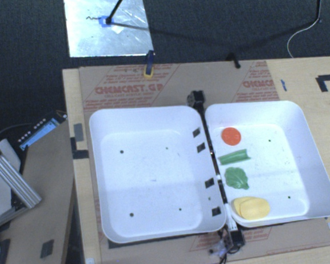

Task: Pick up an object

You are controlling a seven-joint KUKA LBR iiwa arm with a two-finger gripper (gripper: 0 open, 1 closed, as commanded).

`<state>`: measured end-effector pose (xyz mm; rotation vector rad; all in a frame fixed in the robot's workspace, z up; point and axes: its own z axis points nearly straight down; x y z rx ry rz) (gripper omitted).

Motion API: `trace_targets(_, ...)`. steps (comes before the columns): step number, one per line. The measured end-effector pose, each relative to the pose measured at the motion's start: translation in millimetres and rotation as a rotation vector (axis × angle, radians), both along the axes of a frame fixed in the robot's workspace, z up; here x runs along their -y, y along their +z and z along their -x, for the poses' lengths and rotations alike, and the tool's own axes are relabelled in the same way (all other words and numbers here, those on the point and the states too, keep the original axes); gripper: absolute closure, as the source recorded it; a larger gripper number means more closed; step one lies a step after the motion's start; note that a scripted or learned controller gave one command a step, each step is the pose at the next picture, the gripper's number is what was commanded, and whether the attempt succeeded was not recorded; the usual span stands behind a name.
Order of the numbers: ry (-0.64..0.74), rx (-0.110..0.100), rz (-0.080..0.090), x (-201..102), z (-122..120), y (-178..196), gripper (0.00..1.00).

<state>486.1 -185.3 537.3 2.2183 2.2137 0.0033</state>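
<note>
On the tabletop (120, 83) two white bins sit side by side, the left bin (151, 173) at nine o'clock and the right bin (271, 165) at three. Along the right bin's left wall, from six o'clock up to twelve, lie a yellow piece (251, 207), a leafy green piece (236, 177), a long green piece (234, 157) and a round orange-red piece (231, 135). I cannot tell the gripper's state.

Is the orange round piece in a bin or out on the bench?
In. The orange round piece lies on the floor of the right bin, near its left wall.
</note>
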Motion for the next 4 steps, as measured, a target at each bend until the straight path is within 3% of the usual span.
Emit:
trace_targets(1,0.01,-0.011,-0.006,-48.9,-1.0,-84.1,1.0)
trace_targets(2,0.007,0.0,-0.002,-48.5,-0.7,-35.7,1.0)
trace_targets(3,0.002,0.0,-0.001,-29.1,-0.6,-0.1,1.0)
trace_targets(4,0.015,-0.018,-0.008,-115.4,-16.8,-141.2,1.0)
